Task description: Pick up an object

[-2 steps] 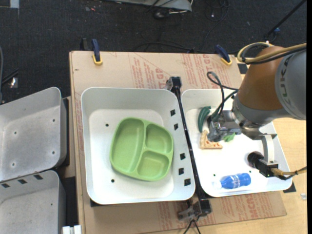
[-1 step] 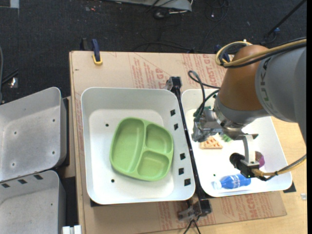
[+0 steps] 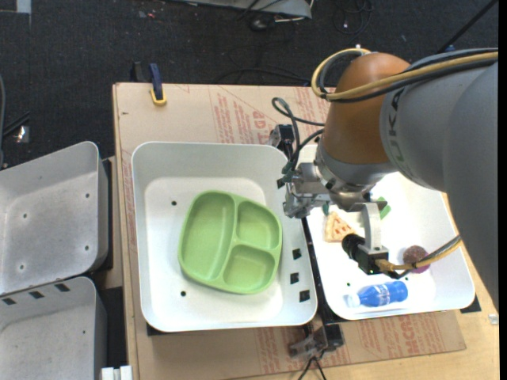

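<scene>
Though alone in left bin (image 3: 155,220), green plate (image 3: 230,244); bottle (image 3: 382,294) in right bin (image 3: 445,287).

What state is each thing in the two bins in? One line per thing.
Green divided plate, lying flat, right way up, in the left bin.
Blue bottle, lying on its side in the right bin.
Pizza slice, lying flat in the right bin.
Round purple thing, resting in the right bin.
</scene>
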You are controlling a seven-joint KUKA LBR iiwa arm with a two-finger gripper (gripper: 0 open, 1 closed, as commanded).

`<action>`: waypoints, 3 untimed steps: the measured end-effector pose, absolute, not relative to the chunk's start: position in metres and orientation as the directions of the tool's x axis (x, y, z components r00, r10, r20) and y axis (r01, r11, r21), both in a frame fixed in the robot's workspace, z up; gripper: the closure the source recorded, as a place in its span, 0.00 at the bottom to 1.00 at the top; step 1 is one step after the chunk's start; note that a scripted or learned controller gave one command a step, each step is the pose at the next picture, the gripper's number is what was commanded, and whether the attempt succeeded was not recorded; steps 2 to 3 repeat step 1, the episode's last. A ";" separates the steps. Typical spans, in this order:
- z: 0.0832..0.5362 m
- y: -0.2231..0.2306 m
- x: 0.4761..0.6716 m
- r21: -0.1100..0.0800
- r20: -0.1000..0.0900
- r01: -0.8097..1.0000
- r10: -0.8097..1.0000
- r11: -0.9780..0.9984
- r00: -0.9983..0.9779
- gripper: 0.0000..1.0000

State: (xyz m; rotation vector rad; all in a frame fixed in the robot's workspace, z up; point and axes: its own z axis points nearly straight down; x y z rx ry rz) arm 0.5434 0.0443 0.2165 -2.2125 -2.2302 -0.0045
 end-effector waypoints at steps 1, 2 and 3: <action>0.212 0.096 0.554 0.001 0.001 1.000 1.000 0.008 -0.008 1.00; 0.212 0.096 0.554 0.001 0.001 1.000 1.000 0.008 -0.008 1.00; 0.212 0.096 0.554 0.001 0.001 1.000 1.000 0.008 -0.008 1.00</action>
